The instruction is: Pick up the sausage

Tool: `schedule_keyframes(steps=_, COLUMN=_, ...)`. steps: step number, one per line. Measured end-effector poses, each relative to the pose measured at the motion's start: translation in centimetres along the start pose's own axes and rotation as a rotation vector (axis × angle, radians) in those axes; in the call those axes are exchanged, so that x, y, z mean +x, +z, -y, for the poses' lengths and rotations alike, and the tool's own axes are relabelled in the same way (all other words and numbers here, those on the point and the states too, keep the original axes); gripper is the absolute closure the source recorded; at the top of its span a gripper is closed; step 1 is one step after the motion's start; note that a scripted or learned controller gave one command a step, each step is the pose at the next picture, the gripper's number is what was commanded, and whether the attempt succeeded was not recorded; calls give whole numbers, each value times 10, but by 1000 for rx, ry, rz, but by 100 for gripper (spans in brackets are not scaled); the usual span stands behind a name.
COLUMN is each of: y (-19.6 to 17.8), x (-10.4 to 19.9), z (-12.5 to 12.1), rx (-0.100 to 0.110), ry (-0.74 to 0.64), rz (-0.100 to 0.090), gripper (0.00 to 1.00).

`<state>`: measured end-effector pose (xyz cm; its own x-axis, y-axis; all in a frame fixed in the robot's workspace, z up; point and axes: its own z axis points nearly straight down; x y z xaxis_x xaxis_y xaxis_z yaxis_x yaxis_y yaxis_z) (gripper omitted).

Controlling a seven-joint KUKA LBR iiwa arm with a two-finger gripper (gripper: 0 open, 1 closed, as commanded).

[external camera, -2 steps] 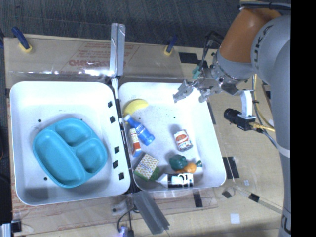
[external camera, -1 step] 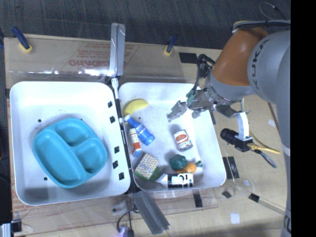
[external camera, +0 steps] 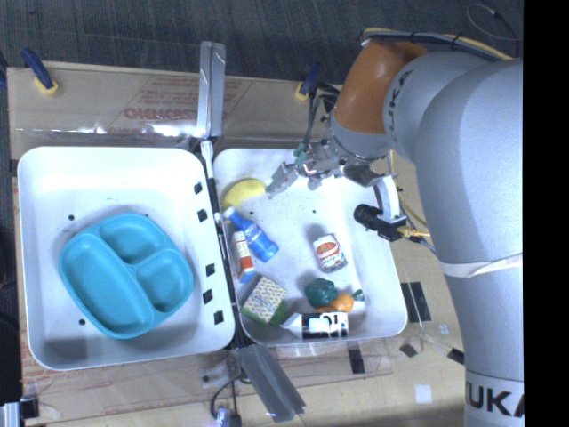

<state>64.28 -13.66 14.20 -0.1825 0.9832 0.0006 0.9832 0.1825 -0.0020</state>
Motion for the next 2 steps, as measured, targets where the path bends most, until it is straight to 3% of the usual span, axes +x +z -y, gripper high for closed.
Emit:
schedule_keyframes(steps=1, y=18, x=42, z=51, rx=-4, ry=-216, rz=0, gripper=0)
schedule_keyframes(steps=2, y=48, x=31, z=-21, rx=-4, ry=-195, rz=2, gripper=0)
